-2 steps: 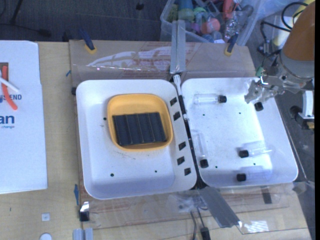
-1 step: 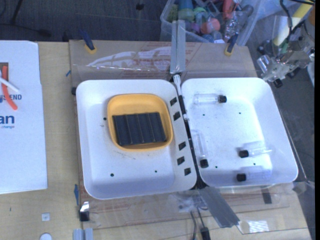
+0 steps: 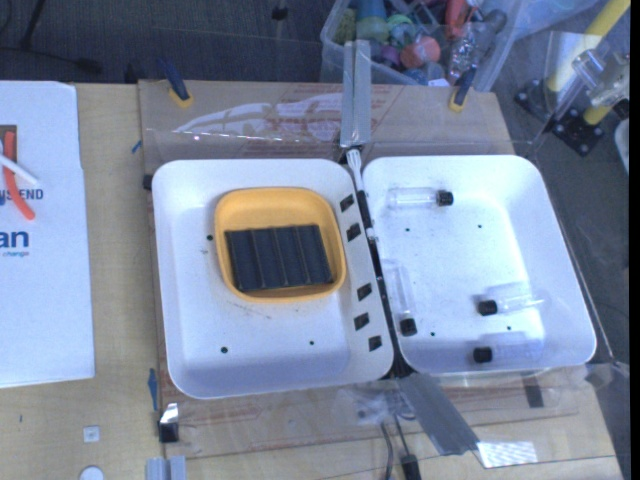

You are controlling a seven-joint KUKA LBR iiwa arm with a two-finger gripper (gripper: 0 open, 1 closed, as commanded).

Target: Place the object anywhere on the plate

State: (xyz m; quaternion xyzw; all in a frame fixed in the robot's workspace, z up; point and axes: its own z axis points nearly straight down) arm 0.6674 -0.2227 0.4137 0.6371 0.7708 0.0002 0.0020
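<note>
Camera view, dark slab (image 3: pixel 279 257) (ridged), yellow plate (image 3: pixel 232 211)

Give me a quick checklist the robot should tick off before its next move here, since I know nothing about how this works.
1. Plate in place: yellow plate sits in the left bin. Ok.
2. Room on the plate: a dark ridged slab covers most of it. Not ok.
3. Things to pick: clear vials with black caps lie in the right bin. Ok.
4. Vials apart from each other: ok.
5. Which vial is meant: cannot tell.
</note>
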